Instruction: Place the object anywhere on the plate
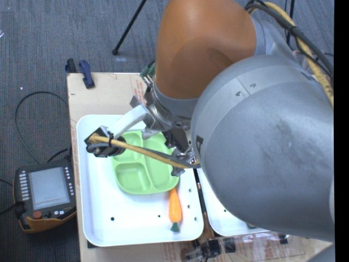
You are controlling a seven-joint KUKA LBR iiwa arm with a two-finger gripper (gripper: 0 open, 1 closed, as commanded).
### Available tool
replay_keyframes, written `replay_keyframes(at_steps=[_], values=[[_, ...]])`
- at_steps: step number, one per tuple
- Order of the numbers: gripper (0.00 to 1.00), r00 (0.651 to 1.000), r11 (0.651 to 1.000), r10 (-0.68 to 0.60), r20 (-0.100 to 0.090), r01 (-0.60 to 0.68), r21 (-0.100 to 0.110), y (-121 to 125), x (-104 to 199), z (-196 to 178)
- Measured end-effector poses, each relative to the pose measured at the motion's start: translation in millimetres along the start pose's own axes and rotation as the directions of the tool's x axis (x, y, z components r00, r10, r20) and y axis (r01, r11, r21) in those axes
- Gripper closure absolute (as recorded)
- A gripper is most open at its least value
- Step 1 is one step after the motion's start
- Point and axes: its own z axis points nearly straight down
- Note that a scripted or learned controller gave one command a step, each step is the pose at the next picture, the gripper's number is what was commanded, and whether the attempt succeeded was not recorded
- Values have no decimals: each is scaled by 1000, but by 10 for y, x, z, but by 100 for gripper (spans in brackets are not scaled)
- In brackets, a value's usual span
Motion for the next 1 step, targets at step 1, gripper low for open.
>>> replay_keyframes(at_steps=[1], values=[[0,946,946,-325,1,325,1,-105,23,-697]])
